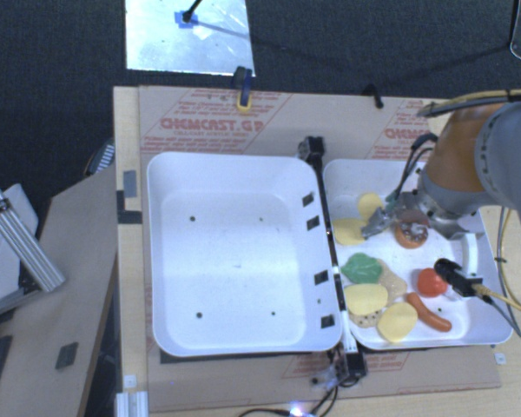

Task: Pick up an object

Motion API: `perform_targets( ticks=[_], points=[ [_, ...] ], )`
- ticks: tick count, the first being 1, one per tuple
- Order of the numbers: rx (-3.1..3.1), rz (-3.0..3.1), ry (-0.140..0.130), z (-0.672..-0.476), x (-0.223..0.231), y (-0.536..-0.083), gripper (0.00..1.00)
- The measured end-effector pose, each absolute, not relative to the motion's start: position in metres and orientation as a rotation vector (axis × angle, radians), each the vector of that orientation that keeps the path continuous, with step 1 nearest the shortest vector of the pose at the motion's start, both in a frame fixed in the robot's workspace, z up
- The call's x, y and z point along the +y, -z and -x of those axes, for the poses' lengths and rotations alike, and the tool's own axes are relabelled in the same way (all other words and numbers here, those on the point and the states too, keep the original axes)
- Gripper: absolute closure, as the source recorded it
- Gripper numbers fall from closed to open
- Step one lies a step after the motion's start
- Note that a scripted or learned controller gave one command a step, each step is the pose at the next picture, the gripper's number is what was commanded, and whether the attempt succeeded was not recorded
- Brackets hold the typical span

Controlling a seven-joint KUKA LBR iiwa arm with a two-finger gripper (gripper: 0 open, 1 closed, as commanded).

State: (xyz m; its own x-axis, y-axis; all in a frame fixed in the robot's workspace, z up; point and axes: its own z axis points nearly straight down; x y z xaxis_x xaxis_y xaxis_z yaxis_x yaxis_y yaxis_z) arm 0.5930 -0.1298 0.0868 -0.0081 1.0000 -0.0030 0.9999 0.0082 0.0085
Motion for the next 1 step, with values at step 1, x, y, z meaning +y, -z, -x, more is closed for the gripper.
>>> perform_targets(
  ticks=[1],
  points=[
    [2.212, -2.217, -0.005, -0.5113, -0.1690, -0.0880, 0.00]
  ],
)
